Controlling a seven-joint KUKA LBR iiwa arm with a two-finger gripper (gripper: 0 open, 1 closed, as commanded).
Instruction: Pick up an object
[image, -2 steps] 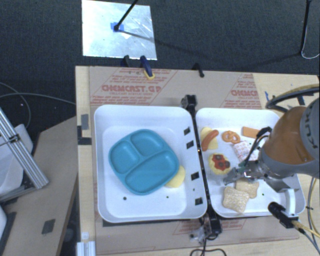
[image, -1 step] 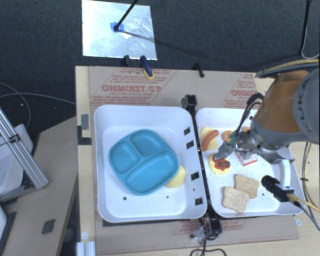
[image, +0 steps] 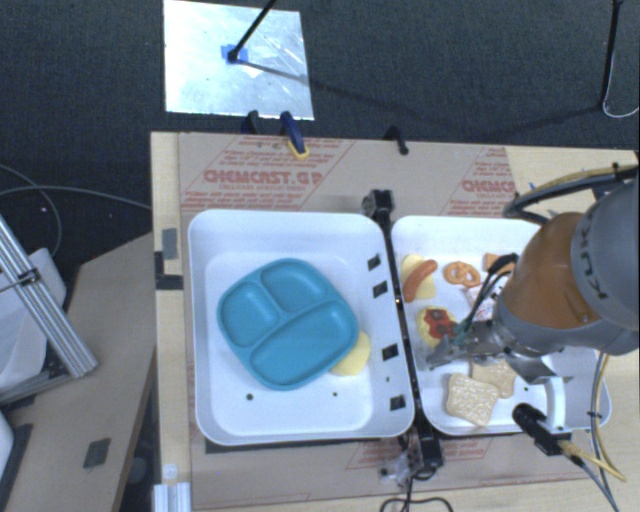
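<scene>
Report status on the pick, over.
Gripper low in right bin, fingers' state unreadable. Nothing seen held. Nearest items: red-yellow piece, cracker. Blue divided plate sits in left bin, clear of the arm.

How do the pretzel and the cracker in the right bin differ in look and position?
The pretzel is brown and looped with holes; the cracker is pale, flat and square. The pretzel looks smaller than the cracker. The pretzel lies toward the bin's far side, the cracker near its front edge, just below the gripper. Both lie loose in the right bin.
</scene>
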